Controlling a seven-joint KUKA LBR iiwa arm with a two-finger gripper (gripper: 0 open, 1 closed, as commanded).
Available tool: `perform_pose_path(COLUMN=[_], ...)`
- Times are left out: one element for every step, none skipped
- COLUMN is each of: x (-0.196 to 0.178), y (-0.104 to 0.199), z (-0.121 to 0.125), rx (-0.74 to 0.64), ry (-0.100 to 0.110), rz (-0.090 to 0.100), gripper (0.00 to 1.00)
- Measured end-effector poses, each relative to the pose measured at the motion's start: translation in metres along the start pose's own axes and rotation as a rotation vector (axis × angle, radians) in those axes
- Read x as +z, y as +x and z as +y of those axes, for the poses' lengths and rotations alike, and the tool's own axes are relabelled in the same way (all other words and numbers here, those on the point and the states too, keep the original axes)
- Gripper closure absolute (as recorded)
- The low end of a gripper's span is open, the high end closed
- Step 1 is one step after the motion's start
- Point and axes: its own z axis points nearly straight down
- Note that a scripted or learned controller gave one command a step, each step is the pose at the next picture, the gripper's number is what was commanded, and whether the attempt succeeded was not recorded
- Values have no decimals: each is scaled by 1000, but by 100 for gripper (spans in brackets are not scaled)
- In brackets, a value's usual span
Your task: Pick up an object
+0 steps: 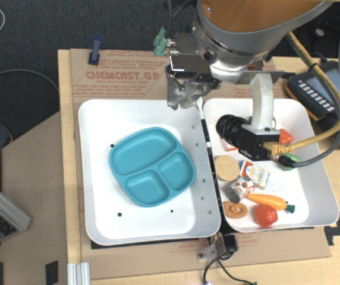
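Carrot (pixel 267 200), tomato (pixel 265 216) and a small can (pixel 239 189) are all crowding the near part of the right bin (pixel 312 189), close to its inner wall. The carrot is lying flat with its green end pointing right. The tomato is sitting just in front of it, and an orange-brown slice (pixel 235 209) is lying just left of the tomato. Behind the can, a tan disc (pixel 227 167) is lying flat, with a small printed carton (pixel 257 174) just to its right. A little red-orange piece (pixel 285 138) is sitting further back.

Over in the left bin (pixel 98 129), a blue divided plate (pixel 152 166) is lying alone in the middle, its three compartments facing up.

The end effector (pixel 183 101) is hanging over the far rim of the left bin, right beside the wall between the two bins and well apart from the food. Whether it is open or closed, I cannot tell from here.

Both bins are resting on a brown board (pixel 122 73) with red print, and a blue clip (pixel 94 50) is sitting at its far left corner. The pale tabletop (pixel 42 159) is showing at the left, with dark carpet (pixel 39 16) beyond it. A black handset (pixel 312 94) is lying off to the right.
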Motion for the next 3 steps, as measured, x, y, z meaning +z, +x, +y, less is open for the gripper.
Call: perform_pose_path(x=[195,60,198], y=[-45,-26,-67], z=[-5,0,-5], rx=[13,4,13], ry=[32,-1,28], rz=[-14,-1,-12], gripper=[100,100,100])
